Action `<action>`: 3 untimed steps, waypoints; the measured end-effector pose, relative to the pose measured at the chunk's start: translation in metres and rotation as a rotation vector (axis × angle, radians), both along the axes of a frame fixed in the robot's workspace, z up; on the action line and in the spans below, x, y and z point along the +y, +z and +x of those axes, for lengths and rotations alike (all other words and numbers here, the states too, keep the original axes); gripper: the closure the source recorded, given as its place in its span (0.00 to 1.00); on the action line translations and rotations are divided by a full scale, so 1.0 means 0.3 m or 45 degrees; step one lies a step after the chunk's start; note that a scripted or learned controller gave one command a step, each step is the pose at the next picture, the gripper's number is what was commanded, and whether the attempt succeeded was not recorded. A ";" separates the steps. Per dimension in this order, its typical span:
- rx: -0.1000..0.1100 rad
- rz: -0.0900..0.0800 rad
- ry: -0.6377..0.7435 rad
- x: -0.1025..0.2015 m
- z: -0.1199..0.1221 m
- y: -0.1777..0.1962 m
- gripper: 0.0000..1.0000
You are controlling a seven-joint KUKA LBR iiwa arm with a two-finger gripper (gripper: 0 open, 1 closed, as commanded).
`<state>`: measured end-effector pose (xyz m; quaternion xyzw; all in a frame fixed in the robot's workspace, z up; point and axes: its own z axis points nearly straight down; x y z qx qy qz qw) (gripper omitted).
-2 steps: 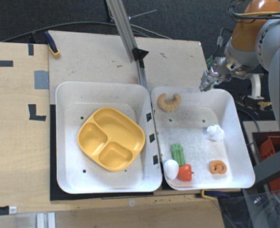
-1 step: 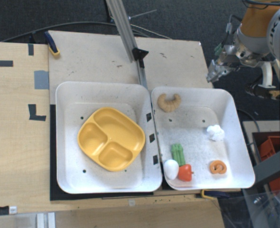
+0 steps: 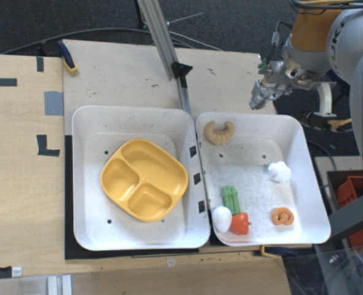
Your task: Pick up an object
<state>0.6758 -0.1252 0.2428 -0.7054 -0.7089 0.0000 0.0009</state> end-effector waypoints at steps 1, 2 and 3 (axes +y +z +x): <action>0.001 0.000 0.001 0.169 -0.008 -0.011 1.00; 0.002 0.000 0.001 0.331 -0.040 -0.048 1.00; 0.003 0.001 0.003 0.529 -0.087 -0.074 1.00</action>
